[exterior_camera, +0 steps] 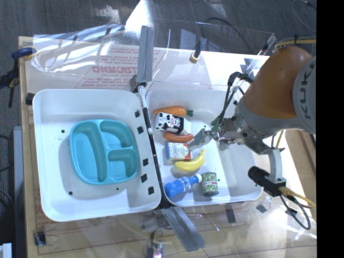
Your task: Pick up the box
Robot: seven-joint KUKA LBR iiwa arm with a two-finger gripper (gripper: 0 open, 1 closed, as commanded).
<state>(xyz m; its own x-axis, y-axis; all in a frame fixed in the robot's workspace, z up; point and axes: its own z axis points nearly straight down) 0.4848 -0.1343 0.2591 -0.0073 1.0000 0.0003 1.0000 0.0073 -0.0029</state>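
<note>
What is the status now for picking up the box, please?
Tool low in right bin, holding nothing visible. Box lies just left of it, untouched. Banana and sausage crowd the box.

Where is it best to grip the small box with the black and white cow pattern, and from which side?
Probably from above, across the short sides of the box, which lies flat. The carrot and sausage crowd its long edges.

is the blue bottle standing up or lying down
Lying down: the blue bottle rests on its side on the right bin's floor, cap pointing toward the small can.
</note>
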